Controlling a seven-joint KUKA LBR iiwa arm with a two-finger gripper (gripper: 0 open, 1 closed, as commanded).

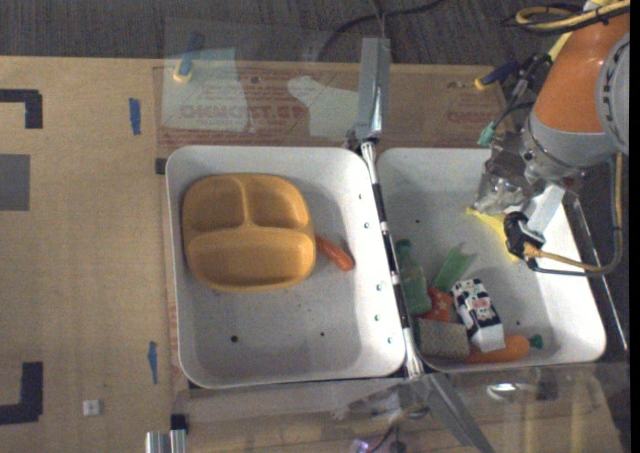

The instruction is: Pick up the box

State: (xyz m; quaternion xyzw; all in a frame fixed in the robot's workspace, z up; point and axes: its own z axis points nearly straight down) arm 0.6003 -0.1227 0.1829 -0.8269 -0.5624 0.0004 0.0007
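Observation:
The box [476, 313] is a small white carton with black patches. It lies in the right bin [430, 181], near the front, wedged among other items. My gripper [497, 197] hangs over the back right part of that bin, well behind the box and apart from it. A yellow item [488, 224] lies just under the gripper's tip. Nothing shows between the fingers.
Around the box lie a green bottle [409, 276], a green piece [453, 265], a red item [440, 303], a grey-brown pad [443, 338] and an orange carrot [512, 348]. The left bin [300, 341] holds an overturned yellow divided plate [246, 231] and another carrot [336, 254].

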